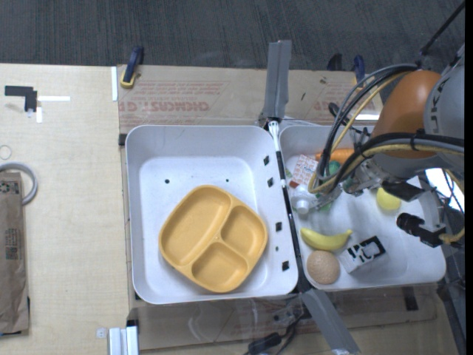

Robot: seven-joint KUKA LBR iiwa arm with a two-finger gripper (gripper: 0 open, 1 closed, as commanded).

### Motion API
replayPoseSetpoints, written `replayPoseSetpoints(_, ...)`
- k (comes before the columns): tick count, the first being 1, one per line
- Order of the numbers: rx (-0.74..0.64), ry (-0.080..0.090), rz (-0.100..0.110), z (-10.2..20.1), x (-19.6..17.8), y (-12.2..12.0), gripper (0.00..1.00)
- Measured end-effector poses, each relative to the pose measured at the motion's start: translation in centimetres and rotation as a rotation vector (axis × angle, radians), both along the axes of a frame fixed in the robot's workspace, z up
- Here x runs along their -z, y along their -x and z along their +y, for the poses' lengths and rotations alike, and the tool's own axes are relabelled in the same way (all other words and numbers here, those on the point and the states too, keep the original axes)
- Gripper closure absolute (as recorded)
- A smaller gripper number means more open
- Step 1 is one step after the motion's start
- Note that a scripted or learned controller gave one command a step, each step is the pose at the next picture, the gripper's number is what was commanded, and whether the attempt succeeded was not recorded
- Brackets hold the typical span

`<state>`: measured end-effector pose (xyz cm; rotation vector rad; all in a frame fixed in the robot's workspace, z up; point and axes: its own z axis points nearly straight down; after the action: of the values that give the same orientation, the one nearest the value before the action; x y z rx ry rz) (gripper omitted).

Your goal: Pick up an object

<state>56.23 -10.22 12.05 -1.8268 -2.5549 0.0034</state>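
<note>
camera view had the banana (326, 237) lying in the right bin (414, 276), just below the gripper (319, 198). couldn't tell how the gripper was set. a tan egg-shaped thing (323, 267) sat past the banana, a black-and-white box (364, 252) beside it. yellow divided plate (213, 237) was over in the left bin (148, 154).

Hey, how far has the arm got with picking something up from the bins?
Nothing looks picked up yet. The banana, egg and small box lie on the right bin's floor, and the yellow tray sits in the left bin. In hand: the arm reaches over the right bin. Left: the grasp and the lift.
</note>
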Motion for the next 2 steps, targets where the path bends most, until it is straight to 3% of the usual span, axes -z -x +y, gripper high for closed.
replayPoseSetpoints(1,0.412,0.001,0.001,-2.3,-5.3,6.6,0.00)
replayPoseSetpoints(2,0.278,0.000,0.001,-1.9,3.0,7.1,0.00)
